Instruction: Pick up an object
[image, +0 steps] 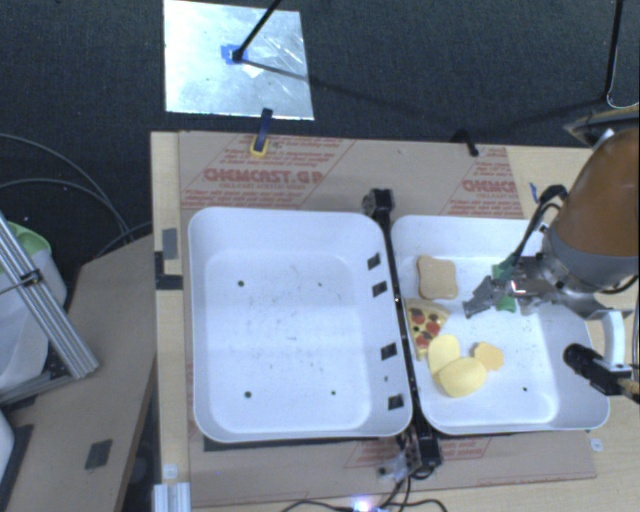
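Hovering over the right bin (575, 395), gripper (488, 297), whether parted or closed I can't tell; bread slice (437, 277) just left of it, yellow pieces (460, 375) nearer the front.

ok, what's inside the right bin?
The right bin holds a toast slice, a pizza slice, a yellow potato-like piece touching a smaller yellow piece, and an orange chunk. The gripper and arm cover the bin floor beneath them.
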